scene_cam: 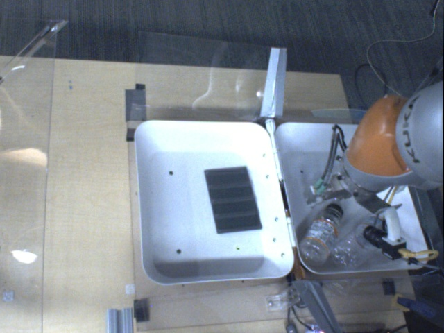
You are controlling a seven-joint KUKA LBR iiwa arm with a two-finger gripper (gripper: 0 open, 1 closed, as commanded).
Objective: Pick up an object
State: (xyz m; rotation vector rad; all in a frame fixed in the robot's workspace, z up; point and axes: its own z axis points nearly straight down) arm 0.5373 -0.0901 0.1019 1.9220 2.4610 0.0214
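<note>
On a pale wooden bench (76, 207), seen from above at a slant, two shallow white bins sit side by side with their inner rims touching. Lying flat near the middle of the left bin (149, 186) is a dark rectangular panel with ridges (233, 199), set at a slight angle and well clear of the walls. Over the right bin (300, 159) hangs the robot arm (378, 148), grey with an orange band, reaching in from the right. Its gripper (331, 198) is low inside this bin, near the centre. The view does not make clear whether the gripper is spread or pressed together, and nothing can be seen pinched in it. A clear plastic bottle (318, 236) lies on its side in the near left corner of the right bin, just beside the gripper, its neck end pointing toward the tool. Whether the two touch cannot be told.
</note>
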